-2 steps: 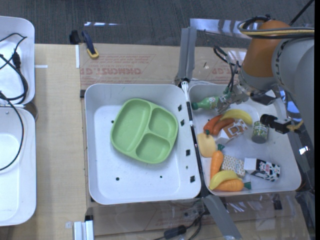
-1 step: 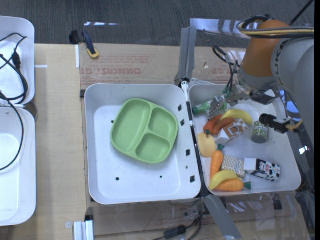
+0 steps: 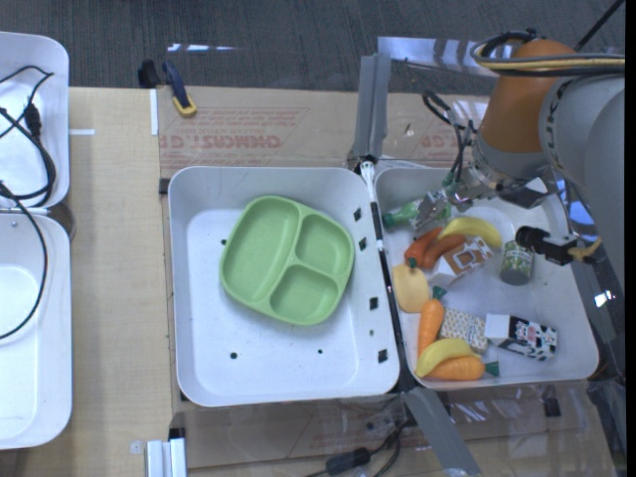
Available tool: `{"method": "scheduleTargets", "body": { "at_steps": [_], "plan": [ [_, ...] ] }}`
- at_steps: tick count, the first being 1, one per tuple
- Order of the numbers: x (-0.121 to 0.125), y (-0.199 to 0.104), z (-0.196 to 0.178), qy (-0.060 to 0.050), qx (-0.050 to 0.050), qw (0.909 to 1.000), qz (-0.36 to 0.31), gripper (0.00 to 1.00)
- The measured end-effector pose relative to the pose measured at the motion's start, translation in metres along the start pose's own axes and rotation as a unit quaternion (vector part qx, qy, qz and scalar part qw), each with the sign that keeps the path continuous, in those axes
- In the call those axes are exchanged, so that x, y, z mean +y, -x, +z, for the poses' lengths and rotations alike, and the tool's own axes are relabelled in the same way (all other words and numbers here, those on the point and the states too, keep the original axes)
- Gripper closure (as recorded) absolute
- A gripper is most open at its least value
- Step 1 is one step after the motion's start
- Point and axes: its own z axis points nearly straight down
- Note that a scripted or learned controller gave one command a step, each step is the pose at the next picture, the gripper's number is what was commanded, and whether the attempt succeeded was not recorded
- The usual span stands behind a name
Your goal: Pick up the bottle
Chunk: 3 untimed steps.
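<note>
Camera view: bottle not yet picked up.
Green bottle (image 3: 403,213) lies at right bin's (image 3: 586,351) upper left, near gripper (image 3: 434,208); finger spread hard to tell, nothing visibly held. Grasp and lift remain.

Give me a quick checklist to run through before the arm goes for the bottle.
1. Bottle located: cannot tell. A green item lies at the right bin's upper left corner, too small to confirm as the bottle.
2. End effector near target: ok, it sits just right of the green item.
3. End effector ready to grasp: cannot tell.
4. Clutter around target: not ok. A banana and an orange vegetable crowd close by.
5. Nothing held already: cannot tell.
6. Left bin: ok, the green plate lies well apart from the work area.
</note>
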Motion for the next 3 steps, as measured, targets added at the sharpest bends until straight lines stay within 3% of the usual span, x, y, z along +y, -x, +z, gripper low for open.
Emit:
{"method": "scheduleTargets", "body": {
  "at_steps": [1, 2, 3],
  "plan": [
    [0.000, 0.002, -0.010, 0.001, -0.002, 1.0000, 0.001, 1.00],
    [-0.001, 0.002, -0.010, 0.000, -0.002, 1.0000, 0.001, 0.00],
    [0.003, -0.008, 0.010, 0.001, 0.002, 0.9981, 0.061, 0.00]
  ]
}}
